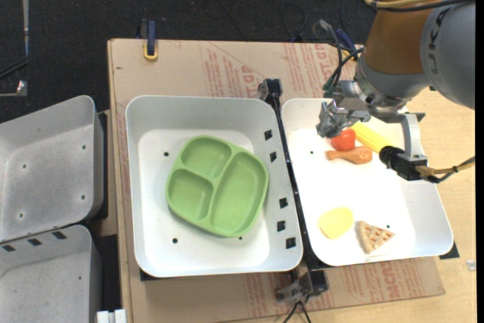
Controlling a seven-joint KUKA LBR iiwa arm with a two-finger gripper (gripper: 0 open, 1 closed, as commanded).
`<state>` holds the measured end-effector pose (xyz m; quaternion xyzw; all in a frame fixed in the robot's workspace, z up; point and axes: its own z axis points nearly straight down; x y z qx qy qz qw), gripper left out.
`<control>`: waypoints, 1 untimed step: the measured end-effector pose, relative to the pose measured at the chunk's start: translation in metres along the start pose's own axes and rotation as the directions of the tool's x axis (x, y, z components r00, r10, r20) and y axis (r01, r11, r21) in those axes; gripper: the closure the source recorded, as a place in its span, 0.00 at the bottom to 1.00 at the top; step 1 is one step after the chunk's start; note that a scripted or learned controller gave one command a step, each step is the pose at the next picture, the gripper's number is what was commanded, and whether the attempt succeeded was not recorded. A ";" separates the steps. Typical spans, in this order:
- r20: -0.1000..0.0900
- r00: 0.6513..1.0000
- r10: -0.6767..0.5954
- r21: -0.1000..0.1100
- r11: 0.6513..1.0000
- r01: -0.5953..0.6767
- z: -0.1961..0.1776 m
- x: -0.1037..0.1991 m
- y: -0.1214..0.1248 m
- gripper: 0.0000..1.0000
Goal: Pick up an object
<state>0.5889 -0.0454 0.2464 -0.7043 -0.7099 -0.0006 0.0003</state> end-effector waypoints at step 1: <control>0.001 1.000 0.001 0.002 1.000 -0.001 0.004 0.045 -0.001 1.00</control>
